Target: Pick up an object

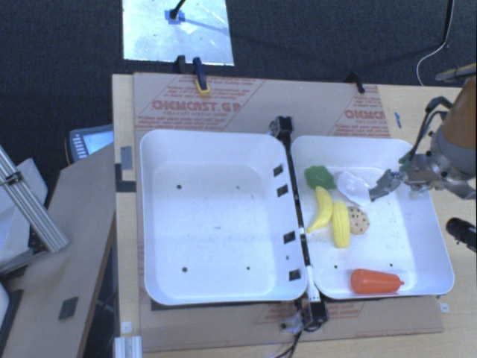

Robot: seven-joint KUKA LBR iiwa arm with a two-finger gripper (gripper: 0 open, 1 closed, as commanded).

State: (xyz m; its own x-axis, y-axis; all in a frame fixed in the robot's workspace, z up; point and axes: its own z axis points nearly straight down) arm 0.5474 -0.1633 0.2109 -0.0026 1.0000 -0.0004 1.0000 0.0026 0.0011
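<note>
Arm: I reach in from the right, my grey wrist over the far right rim of the right bin point(440, 263).
Gripper: my gripper point(381, 187) hangs over the right bin's upper middle, its tip at the right edge of a white object point(356, 182). I cannot tell whether it is released or clenched, and I see nothing clearly held.
White object: pale against the bin floor, shape hard to make out, just right of the green piece.
Green piece: a green toy vegetable point(319, 176) sits near the bin's upper left, close to the divider.
Banana: the yellow banana point(323, 208) lies below the green piece, curving down toward the divider.
Corn: a yellow corn cob point(340, 224) lies just beside the banana, roughly upright in the view.
Cookie: a tan speckled cookie point(358, 220) touches the corn's right side.
Carrot: an orange carrot point(376, 280) lies along the near edge, well apart from the rest.
Left bin: the left bin point(149, 200) sits alongside on the worktop point(123, 110).
</note>
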